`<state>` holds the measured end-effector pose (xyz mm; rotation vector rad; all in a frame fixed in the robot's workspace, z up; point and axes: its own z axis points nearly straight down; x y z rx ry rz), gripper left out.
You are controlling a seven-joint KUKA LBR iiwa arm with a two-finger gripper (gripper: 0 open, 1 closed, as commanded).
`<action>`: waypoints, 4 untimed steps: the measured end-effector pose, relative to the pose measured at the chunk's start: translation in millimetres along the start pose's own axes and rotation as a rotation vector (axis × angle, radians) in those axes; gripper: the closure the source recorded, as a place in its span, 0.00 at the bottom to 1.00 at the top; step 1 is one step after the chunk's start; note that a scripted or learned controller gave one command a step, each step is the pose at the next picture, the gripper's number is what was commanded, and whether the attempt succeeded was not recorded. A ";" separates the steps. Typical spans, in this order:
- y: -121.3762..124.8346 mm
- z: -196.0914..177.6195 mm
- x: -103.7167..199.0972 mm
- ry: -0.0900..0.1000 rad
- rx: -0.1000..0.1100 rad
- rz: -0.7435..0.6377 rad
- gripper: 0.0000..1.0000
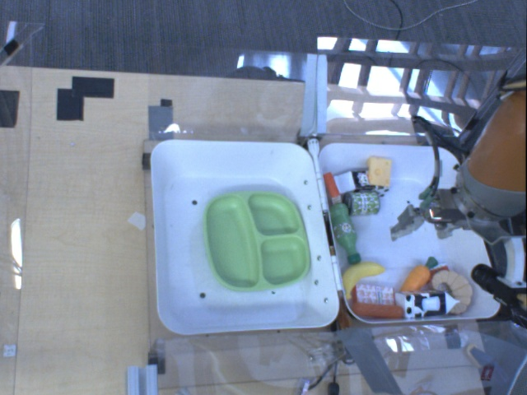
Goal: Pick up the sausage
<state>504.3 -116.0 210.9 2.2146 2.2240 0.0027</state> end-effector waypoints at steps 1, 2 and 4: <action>96.2 115.5 21.8 0.000 -0.003 -0.059 0.00; 71.8 120.8 -53.6 -0.004 -0.009 -0.148 0.00; 152.6 119.9 -28.4 -0.014 0.046 -0.371 0.00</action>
